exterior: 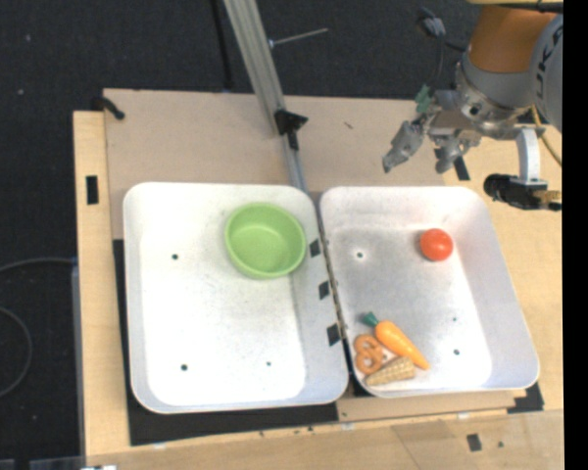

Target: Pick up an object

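A toy carrot [402, 342] lies near the front edge of the right bin [470, 213], its long axis slanted, the green top pointing toward the back left and the tip toward the front right. Just beside it rest one pretzel [368, 353] and one small ear of corn [393, 370], the three bunched close together. One red tomato [435, 245] sits well apart, toward the back of the same bin. The left bin [167, 302] holds a single green bowl [265, 241], upright, near its back right corner. My claw [433, 153] hangs above the bench [196, 135] just behind the right bin's back rim, nothing between its fingers; whether they stand apart or together I cannot tell.
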